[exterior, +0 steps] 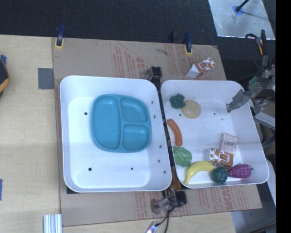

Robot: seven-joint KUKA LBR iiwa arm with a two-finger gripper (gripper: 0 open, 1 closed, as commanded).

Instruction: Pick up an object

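At the frame's right edge the grey metal hand [240,101] hovers over the right bin [208,89]; whether it is apart or together I cannot tell. That bin holds glossy plastic food: a sausage [175,132], curved banana [199,170] and knobbly grapes [239,170]. A smooth blue divided tray [121,123] lies in the left bin [72,154].

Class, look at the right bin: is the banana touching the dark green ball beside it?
Touching. The camera view shows the banana's right end meeting the green ball, no white floor between them.
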